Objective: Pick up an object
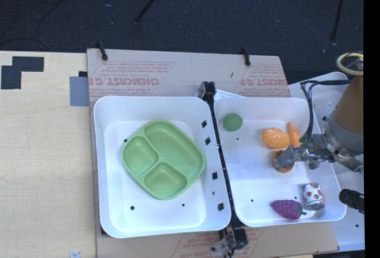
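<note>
Two shallow white plastic bins sit side by side on a sheet of brown cardboard printed with red lettering, which lies on the pale wood-grain surface (pixel 41 161). The left bin (pixel 113 203) has smooth glossy walls with rounded corners and holds a light green plate (pixel 163 159), a rounded-square moulded tray with three sunken compartments, lying flat and turned at an angle.

The right bin (pixel 255 215) carries several small toy pieces. Near its far left corner rests a dull green ball (pixel 232 122), round and matte. Toward the right side lies a plump orange fruit (pixel 276 138) with a smooth rounded shape, and just beside it, touching or nearly so, a slim orange carrot (pixel 294 134) that tapers along its length. At the near edge sits a purple bunch of grapes (pixel 287 209), knobbly in texture, with a small green stem end. Next to it on the right stands a small white can (pixel 313 196) with orange and red spots, cylindrical and slightly tilted.

The grey arm reaches in from the right with its orange band at the frame edge, black cables looping beside it. The tool (pixel 287 159) hangs low over the right bin, just below the orange fruit and the carrot. It is directly above a small brown rounded object (pixel 284 166), partly hidden beneath the metal parts. Whether the tool is parted or closed cannot be told, nor whether it grips the brown object
</note>
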{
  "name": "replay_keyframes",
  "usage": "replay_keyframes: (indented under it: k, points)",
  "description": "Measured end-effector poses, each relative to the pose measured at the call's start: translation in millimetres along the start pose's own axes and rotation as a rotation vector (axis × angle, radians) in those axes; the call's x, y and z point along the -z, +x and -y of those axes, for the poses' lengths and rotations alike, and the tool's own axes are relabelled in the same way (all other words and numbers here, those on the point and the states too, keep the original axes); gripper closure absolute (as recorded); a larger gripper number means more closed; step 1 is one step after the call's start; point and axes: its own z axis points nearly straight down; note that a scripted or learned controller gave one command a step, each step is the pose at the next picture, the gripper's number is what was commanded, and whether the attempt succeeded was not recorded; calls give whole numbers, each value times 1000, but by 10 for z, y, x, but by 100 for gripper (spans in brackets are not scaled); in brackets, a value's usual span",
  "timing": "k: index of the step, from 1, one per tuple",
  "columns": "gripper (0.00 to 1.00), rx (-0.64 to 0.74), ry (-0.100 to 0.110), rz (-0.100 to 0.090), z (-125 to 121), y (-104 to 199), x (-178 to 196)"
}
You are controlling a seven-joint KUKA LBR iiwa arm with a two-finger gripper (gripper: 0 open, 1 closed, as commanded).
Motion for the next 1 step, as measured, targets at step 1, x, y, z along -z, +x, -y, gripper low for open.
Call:
replay_keyframes:
  k: [1]
  points:
    - [0,0,5,-2,91,73,-524]
